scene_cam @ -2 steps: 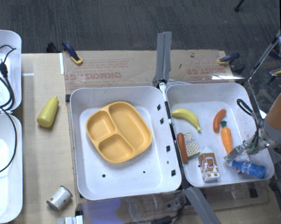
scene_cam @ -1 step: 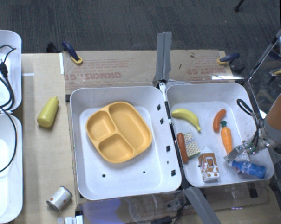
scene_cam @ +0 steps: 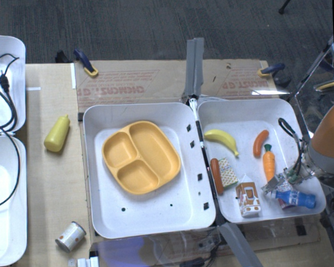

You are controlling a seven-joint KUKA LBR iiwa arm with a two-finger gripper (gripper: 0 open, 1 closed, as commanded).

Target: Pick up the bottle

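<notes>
Reaching in from the right, my grey arm with its orange band [scene_cam: 327,137] is cut off by the frame edge, and my two-finger gripper [scene_cam: 283,181] sits low in the right shallow white bin [scene_cam: 240,113], near that bin's front right corner; the fingers are a small metallic tangle and I cannot tell whether they are spread or pressed together. Just beside and below them lies the clear plastic bottle with a blue label and blue cap [scene_cam: 294,199], on its side, cap pointing right, close to the bin's right wall and front rim; whether I touch it is too blurred to say. A small orange carrot toy [scene_cam: 268,161] stands just left of my wrist, with a red sausage-shaped toy [scene_cam: 259,142] above it. Left of the bottle sits a little brown and white carton [scene_cam: 248,199], then a checked packet [scene_cam: 228,173] against a red-brown hotdog toy [scene_cam: 216,175], and a yellow banana [scene_cam: 221,139] higher up. Open floor remains in the bin's upper middle. The left white bin [scene_cam: 104,216] holds a yellow three-compartment plate [scene_cam: 140,157] with bare floor all round it. Outside on the bench lie a yellow squeeze bottle [scene_cam: 57,134] and a small tin can [scene_cam: 70,235]
</notes>
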